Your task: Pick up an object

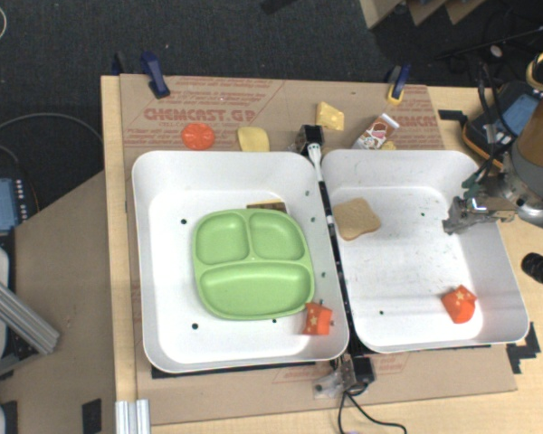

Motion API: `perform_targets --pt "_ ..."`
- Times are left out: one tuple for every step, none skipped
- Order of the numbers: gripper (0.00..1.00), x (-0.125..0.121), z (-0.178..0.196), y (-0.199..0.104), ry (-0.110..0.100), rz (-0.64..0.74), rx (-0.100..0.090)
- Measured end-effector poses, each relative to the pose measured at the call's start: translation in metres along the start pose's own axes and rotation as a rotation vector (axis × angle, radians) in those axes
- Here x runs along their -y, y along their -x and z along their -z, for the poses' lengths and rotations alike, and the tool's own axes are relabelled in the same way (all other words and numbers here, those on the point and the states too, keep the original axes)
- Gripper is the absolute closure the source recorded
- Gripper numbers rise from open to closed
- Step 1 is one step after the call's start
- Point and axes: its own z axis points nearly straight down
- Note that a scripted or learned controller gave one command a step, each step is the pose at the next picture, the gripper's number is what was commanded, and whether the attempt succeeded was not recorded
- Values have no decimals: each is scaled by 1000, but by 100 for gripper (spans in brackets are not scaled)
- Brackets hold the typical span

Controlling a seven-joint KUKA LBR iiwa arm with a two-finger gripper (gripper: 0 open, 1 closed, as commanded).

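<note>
Toast slice (pixel 356 218) lies flat in the right bin (pixel 489 333), far-left corner, its long axis running left-right with a slight tilt. I see my pincer (pixel 459 217) over that bin's right side, well apart from it; whether it is wide or narrow I cannot tell. An orange-red piece (pixel 459 304) sits near-right.

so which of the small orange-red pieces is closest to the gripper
The orange-red chunk in the right bin's near right corner, just below the gripper. The other one sits in the left bin beside the green divided plate.
</note>
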Motion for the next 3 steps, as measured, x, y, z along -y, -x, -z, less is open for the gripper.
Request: perform_targets --pt "0 3 -3 -3 -9 2 -5" --pt "0 46 -112 57 -18 -4 -9" --pt "0 -37 -17 62 5 7 0"
